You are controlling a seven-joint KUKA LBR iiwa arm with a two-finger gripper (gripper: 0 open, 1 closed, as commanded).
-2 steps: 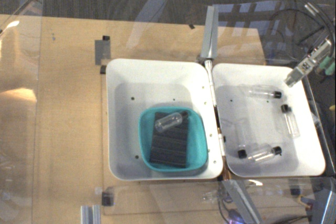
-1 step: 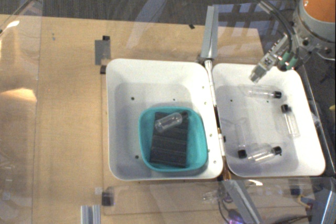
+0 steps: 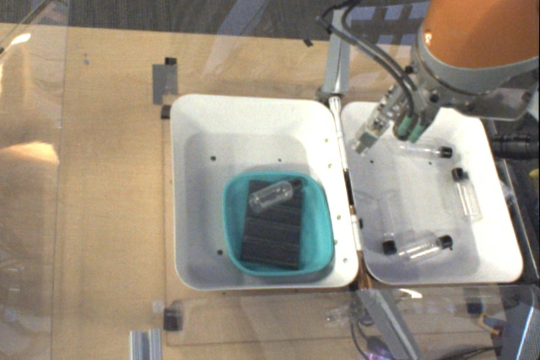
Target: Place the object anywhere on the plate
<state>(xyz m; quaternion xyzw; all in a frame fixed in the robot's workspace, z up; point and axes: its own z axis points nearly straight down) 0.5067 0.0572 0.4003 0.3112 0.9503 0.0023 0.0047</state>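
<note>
Two white bins sit side by side, the left bin (image 3: 190, 181) holding a teal plate (image 3: 316, 219) with a dark ribbed pad (image 3: 272, 236) on it. Above the right bin (image 3: 498, 240), the gripper (image 3: 390, 126) hangs open and empty. One clear tube (image 3: 272, 195) lies on the plate's upper part, its long axis tilted slightly, black-capped end pointing up-right.

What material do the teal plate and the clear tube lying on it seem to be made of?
Teal plate: probably plastic, with an even colour and a smooth, slightly glossy rim. Clear tube: transparent plastic or glass, I cannot tell which; the dark ribbed block shows through it, and it has a dark cap.
</note>
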